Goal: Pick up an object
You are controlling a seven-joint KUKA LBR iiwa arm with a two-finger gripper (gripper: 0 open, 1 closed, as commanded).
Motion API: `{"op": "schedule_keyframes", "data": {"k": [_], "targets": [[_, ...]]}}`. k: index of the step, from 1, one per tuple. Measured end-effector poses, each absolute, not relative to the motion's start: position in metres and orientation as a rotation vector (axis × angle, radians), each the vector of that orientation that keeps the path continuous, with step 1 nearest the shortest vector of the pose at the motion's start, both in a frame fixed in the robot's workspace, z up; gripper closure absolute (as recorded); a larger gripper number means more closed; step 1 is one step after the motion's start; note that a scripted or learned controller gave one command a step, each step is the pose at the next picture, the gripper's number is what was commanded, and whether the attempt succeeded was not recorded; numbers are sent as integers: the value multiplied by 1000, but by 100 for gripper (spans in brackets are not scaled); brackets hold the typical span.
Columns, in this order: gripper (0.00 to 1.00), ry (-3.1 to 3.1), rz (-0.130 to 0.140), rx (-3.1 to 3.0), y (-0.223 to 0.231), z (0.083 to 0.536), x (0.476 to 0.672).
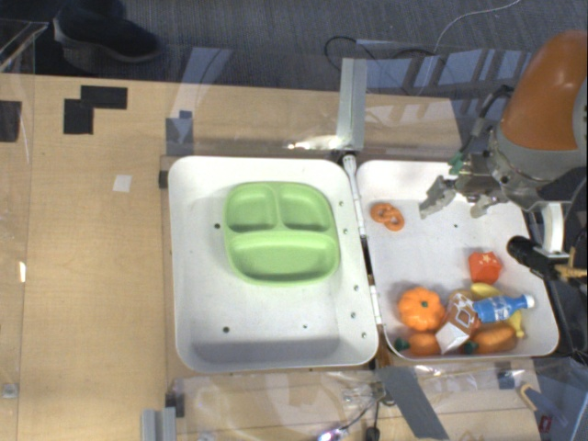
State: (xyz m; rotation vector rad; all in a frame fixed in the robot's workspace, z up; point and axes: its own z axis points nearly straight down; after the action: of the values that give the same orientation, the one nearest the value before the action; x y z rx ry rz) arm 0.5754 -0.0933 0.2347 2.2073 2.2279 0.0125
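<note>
A: Tool state? Target?
B: My tool (459, 194) hangs open, holding nothing. Pretzel (388, 216) lies alone, upper left of the right bin (432, 251). Looks light, stiff, maybe brittle; I'd pinch across its edges.

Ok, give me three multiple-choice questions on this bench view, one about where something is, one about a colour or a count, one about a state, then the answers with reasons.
1. Where does the green divided plate lie?
A. In the left bin
B. In the right bin
C. On the bare bench

2. What colour is the small pumpkin?
A. Blue
B. Orange
C. White

3. How do the gripper fingers stand?
A. Shut on the pumpkin
B. Shut on the pretzel
C. Open, holding nothing

Answers:
1 A, the plate rests in the middle of the left bin.
2 B, the pumpkin is orange, lying in the near part of the right bin.
3 C, the fingers are spread apart above the bin floor, to the right of the pretzel, with nothing between them.
</note>
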Motion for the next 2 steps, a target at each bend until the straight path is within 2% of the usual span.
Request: {"op": "schedule_keyframes", "data": {"k": [1, 2], "targets": [[0, 2237, 2, 2205, -94, 106, 536], [0, 2189, 23, 2232, -95, 91, 493]]}}
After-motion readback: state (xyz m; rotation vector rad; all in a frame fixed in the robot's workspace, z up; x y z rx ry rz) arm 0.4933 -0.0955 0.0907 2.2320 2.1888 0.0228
